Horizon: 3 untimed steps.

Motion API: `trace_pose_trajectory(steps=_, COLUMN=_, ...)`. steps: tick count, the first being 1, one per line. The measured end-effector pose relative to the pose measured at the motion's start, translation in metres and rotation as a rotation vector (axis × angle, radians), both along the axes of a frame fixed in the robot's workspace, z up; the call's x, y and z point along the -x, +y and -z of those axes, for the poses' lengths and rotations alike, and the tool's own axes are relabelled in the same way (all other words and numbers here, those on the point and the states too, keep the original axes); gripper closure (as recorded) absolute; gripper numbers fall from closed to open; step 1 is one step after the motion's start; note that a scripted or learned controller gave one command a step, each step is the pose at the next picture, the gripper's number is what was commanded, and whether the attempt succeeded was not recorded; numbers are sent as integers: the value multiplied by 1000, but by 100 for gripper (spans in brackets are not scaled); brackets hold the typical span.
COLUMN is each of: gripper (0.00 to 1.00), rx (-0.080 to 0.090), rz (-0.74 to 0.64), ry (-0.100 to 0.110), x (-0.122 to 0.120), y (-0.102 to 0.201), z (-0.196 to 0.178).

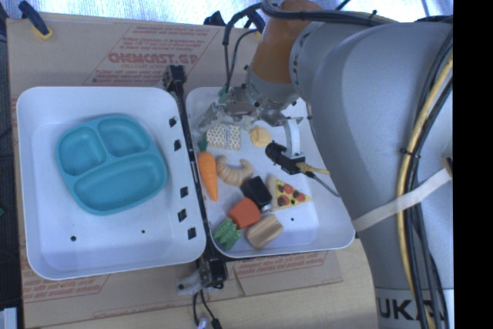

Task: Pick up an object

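The claw (245,105) hangs low over the far end of the right bin (327,231), and I cannot tell its grip from here; just beside it lies the waffle (223,137), with the carrot (208,174), croissant (233,169) and pizza slice (286,193) spread nearer; a blue plate (112,162) sits in the left bin (35,243).
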State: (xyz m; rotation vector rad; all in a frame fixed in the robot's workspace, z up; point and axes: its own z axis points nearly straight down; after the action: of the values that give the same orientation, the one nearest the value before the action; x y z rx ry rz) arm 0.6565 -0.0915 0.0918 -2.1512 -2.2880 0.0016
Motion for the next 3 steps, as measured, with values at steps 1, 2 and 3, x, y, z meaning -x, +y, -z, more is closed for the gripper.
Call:
trace_pose_trajectory(steps=1, gripper=100, rx=1, rz=-4, ry=0, x=-1, y=0, z=-11)
trace_pose_trajectory(steps=2, gripper=0, rx=1, rz=-5, ry=1, x=0, y=0, z=-11)
trace_pose_trajectory(steps=3, gripper=0, rx=-1, rz=161, ry=1, x=37, y=-6, z=0)
